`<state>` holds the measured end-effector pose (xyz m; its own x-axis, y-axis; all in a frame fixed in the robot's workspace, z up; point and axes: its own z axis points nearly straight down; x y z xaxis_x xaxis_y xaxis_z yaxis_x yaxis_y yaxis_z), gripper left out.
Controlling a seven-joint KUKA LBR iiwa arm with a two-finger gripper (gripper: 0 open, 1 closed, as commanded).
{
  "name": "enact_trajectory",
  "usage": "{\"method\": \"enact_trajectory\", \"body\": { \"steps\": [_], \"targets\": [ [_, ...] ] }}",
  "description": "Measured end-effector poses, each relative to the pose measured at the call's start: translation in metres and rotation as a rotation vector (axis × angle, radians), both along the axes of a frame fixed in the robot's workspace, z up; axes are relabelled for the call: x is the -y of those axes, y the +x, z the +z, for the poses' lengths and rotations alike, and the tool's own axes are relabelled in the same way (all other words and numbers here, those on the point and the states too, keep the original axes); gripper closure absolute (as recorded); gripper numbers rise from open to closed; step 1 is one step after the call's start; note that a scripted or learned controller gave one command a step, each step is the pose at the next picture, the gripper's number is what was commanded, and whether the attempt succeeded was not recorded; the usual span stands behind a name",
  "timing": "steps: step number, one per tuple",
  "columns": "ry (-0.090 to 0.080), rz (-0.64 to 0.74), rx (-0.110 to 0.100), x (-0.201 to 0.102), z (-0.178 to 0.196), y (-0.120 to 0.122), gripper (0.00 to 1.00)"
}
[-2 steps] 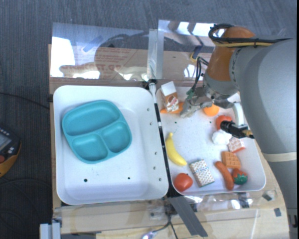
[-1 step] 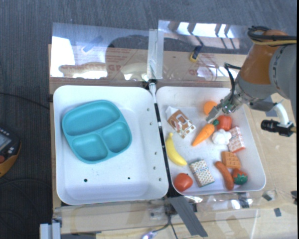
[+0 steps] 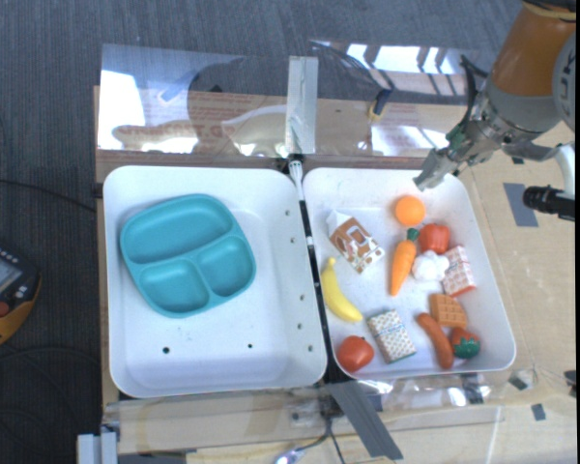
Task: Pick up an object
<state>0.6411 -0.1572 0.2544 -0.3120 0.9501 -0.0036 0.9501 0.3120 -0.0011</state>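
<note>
From above, the fingers [image 3: 433,175] hung over the far rim of the right bin [image 3: 483,249], too small and blurred to tell their spread; nothing showed between them. Just below them lay an orange [image 3: 410,210], then a carrot [image 3: 402,265]. The arm's upper part was cut off at the frame's top right.

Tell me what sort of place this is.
Probably a robotics lab test bench, not a kitchen: two shallow white bins side by side, the right one holding plastic toy food such as a small orange carrot, and a grey arm's tool reaching in from the right.
</note>
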Motion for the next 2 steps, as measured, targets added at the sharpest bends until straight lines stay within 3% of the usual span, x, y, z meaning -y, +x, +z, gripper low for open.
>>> {"method": "enact_trajectory", "body": {
  "steps": [1,2],
  "targets": [
    [0.0,0.0,0.0,0.0,0.0,0.0,0.0],
    [0.0,0.002,0.023,-0.034,-0.133,-0.008,0.0]
  ]
}}
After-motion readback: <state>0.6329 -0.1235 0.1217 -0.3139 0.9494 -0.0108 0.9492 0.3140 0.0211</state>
